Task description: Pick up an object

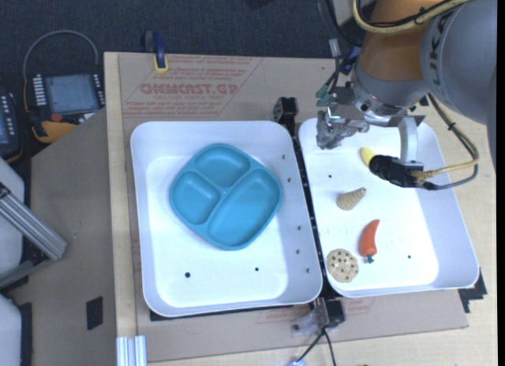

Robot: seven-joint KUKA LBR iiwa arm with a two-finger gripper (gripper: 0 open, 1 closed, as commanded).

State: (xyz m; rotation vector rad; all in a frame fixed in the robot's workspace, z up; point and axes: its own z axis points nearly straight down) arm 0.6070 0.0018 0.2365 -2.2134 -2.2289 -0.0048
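White bins sat side by side; the left bin (pixel 150 199) held a blue tray (pixel 226 195) with three compartments, angled roughly along the 1-to-7 o'clock line. The right bin (pixel 442 262) held the pickable stuff: a cone (pixel 352 197) near centre, a carrot (pixel 369 239) at 5 o'clock from it, a cookie (pixel 342 264) at the bin's 7 o'clock corner, and a yellow piece (pixel 367 154) at 1 o'clock from the cone, partly under a black fitting on the arm. The gripper (pixel 331 136) hung over the bin's 11 o'clock corner, well apart from all four. Can't tell the jaw state; nothing visible between them. Likely a staging pose above the items, so no grasp had begun. The cone looked like the nearest target, lying loose with free space around it.
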